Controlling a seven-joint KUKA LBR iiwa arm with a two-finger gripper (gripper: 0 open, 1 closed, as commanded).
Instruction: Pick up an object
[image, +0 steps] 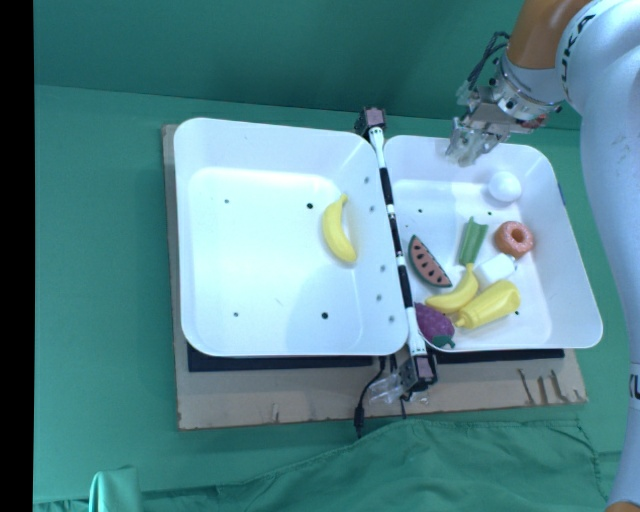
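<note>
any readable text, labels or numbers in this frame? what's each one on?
"KU": dark letters on the grey arm below its orange band, partly cut off at the top edge.
Nothing else legible: the bins, the toy food and the divider rod carry no readable marks.

Single fixed camera above bench, slanted down on both bins, apparently mid-range.

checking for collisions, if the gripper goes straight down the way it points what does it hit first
Likely bare floor of the right bin near its far rim. The gripper points down there, and the white ball lies off to the side. Depth is hard to judge from this slant.
</note>
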